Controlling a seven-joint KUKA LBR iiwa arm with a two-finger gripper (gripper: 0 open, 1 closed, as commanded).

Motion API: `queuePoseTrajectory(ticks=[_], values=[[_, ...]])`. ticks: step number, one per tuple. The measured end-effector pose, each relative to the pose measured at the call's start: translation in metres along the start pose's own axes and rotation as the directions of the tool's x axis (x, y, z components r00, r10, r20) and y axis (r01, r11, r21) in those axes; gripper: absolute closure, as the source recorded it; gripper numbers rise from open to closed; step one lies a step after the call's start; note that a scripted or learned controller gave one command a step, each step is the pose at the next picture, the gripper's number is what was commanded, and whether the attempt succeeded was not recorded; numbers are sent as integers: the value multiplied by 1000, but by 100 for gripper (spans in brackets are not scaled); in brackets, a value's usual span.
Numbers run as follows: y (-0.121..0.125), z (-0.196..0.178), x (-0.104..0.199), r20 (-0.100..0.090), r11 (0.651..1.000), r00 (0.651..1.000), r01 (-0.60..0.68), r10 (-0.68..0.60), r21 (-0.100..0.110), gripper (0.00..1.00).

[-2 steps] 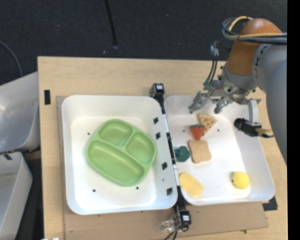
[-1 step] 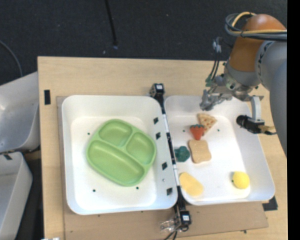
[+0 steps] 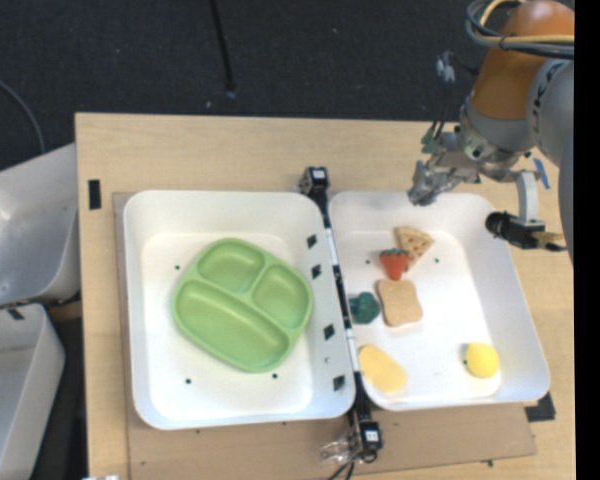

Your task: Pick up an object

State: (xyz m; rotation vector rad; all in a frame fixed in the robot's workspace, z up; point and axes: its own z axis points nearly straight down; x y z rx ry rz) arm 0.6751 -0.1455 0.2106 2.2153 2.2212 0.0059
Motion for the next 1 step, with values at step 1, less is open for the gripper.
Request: queuePoseTrajectory(ticks=[1], values=[[2,-65,-3,1,1000,1000,2,-2,-2,100]])
